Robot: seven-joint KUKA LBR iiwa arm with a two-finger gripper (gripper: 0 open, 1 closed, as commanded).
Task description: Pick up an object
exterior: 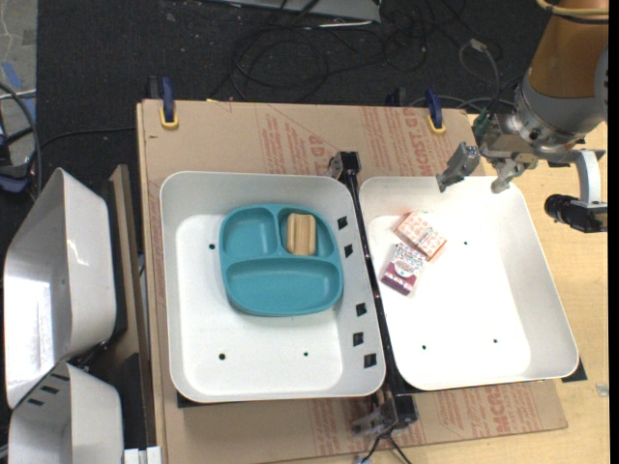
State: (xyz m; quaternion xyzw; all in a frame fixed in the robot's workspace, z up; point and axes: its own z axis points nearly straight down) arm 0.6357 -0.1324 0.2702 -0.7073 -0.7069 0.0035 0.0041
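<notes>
Gripper [480, 170] is positioned over the far edge of the right bin [503, 346], its fingers [456, 168] spread apart with nothing between them. Two small packets lie in that bin's left half: a pink-and-white packet [421, 235] and, touching it on the near side, a purple packet [403, 268]. The left bin [271, 370] contains a teal divided tray [280, 262] with a tan block [302, 234] in its upper right compartment.

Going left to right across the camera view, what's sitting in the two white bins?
Teal divided plate → tan block in its upper right compartment → purple packet → pink patterned packet, with the gripper beyond it, above the right bin's far edge.
</notes>
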